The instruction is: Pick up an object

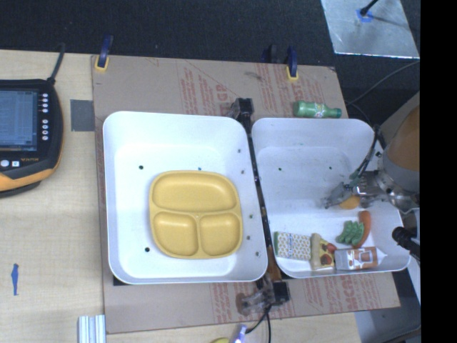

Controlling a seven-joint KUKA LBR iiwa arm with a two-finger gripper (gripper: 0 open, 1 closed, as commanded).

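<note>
The hand (341, 196) sat low in the right bin (300, 138), reaching in from the right edge; its metal fingers looked drawn close together, tips pointing left, with a small orange object (350, 204) touching them just behind the tips. Whether the orange piece was truly pinched or merely beside the fingers, I could not tell. Just below the hand lay a carrot-like toy (365, 220) and a green leafy toy (350, 232); further below, along the bin's near wall, small food cards and packets (321, 250) lay in a row, probably slid there by the bin's slope. Far to the hand's left, the other bin (125, 191) carried a yellow divided tray (194, 213). Above the hand, outside the bin, a green bottle (316, 109) lay on brown cardboard (178, 84) clamped to the table (43, 249). A teach pendant (25, 138) rested at the far left; dark floor beyond.
</note>
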